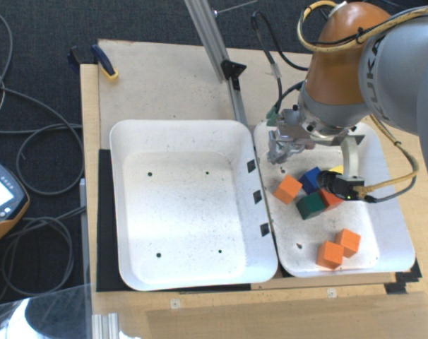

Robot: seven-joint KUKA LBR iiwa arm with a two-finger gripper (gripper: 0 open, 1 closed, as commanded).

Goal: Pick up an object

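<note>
My gripper [280, 152] hangs over the far left part of the right bin [390, 249], a little above and left of a cluster of blocks. In that cluster an orange block [288, 188] lies nearest the fingers, with a blue block [311, 178] and a dark green block [312, 205] beside it. A red-orange block [332, 198] and a bit of yellow [335, 169] peek out behind them. Two more orange blocks [339, 248] rest near the bin's front. Nothing shows between the fingers.
The left bin [129, 140] lies beside the right one, sharing a ridge with black clips [257, 196]. A metal pole [210, 37] slants across the back. Cables loop around the wrist and trail to the right bin's edge.
</note>
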